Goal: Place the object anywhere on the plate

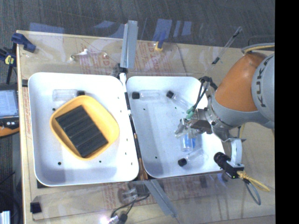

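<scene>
Seen from above, two white bins are set side by side on the bench (pixel 70 55). The left bin (pixel 37 125) holds a yellow plate (pixel 108 125), tilted in the frame, with a dark ribbed panel (pixel 81 130) lying on it. A clear bottle (pixel 65 95) lies just behind the plate, near the bin's far wall.

The arm (pixel 243 92) is reached into the right bin (pixel 154 139) from the right side. The gripper (pixel 189 127) is lowered over a clear bottle with a blue tint (pixel 188 143), which lies on the bin floor well apart from the plate. Whether the gripper is open or closed on the bottle cannot be told, since the wrist covers it.

Three more clear bottles are seen in the right bin: one with a black cap (pixel 145 95) by the far wall, one (pixel 175 98) beside it toward the arm, and one (pixel 190 159) near the front wall, just in front of the blue-tinted bottle.
</scene>
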{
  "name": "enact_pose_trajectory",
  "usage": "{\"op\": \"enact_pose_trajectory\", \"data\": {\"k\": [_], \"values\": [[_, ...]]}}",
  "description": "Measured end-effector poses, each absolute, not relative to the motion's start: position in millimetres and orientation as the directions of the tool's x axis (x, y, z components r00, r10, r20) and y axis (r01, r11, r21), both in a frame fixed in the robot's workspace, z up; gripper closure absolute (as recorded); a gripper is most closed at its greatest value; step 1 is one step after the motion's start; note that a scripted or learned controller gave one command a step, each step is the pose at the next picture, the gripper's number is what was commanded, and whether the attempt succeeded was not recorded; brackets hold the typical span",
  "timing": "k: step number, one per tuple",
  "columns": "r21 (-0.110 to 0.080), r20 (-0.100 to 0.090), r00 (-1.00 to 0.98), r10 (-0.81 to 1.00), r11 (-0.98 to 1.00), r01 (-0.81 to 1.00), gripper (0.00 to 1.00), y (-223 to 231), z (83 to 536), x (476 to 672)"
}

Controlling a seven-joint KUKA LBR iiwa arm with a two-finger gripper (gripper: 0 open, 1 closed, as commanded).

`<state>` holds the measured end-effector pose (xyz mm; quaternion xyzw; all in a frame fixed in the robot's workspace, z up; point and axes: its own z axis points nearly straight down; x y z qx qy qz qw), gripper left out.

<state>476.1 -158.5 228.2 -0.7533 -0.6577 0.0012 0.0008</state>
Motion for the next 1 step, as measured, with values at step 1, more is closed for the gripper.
{"op": "enact_pose_trajectory", "data": {"k": [1], "values": [[-0.003, -0.001, 0.135, 0.991, -0.135, 0.991, 0.0, -158.5, 228.2, 476.1]]}}
